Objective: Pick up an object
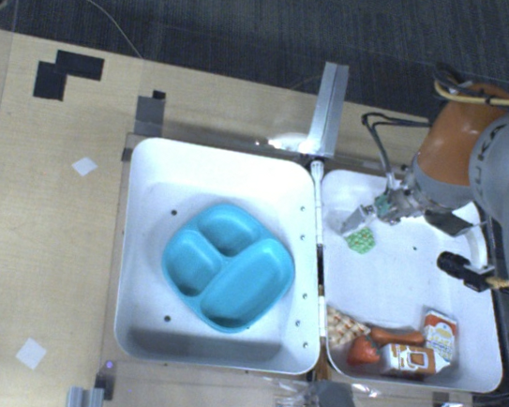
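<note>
From my seat the hand (379, 210) hangs over the far end of the right bin (415, 269), and a small green thing (360, 240) lies on the bin floor just beside it, toward the near-left — too small to give a long axis. I cannot tell how the hand stands or whether it has anything. The other pickable things — a carton (439, 335), a red piece (363, 353), some pale bits (342, 329) — crowd the near end, well apart. The left bin (137, 323) carries a blue tray (228, 266). Nothing blocks the green thing, I judge.
</note>
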Controlling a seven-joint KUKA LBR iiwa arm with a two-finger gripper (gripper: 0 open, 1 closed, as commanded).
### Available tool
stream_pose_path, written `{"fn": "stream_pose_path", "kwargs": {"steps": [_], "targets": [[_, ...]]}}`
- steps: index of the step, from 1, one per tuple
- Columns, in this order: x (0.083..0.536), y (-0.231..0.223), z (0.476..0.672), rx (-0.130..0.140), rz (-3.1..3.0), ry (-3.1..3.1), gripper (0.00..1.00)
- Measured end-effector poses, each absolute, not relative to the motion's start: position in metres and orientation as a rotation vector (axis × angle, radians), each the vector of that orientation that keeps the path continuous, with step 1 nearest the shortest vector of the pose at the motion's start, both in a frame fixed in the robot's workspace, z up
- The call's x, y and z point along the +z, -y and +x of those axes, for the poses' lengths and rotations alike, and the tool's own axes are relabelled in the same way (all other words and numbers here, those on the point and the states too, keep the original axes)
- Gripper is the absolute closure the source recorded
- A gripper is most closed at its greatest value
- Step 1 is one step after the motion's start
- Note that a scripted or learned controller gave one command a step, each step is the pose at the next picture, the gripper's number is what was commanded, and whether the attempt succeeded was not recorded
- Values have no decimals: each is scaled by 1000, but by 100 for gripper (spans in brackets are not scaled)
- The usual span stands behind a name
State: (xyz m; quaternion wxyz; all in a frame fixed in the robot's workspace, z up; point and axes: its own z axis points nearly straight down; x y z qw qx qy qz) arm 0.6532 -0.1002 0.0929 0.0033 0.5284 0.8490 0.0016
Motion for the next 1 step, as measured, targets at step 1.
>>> {"fn": "stream_pose_path", "kwargs": {"steps": [1], "targets": [[87,98,634,7,1880,-2508,0]]}}
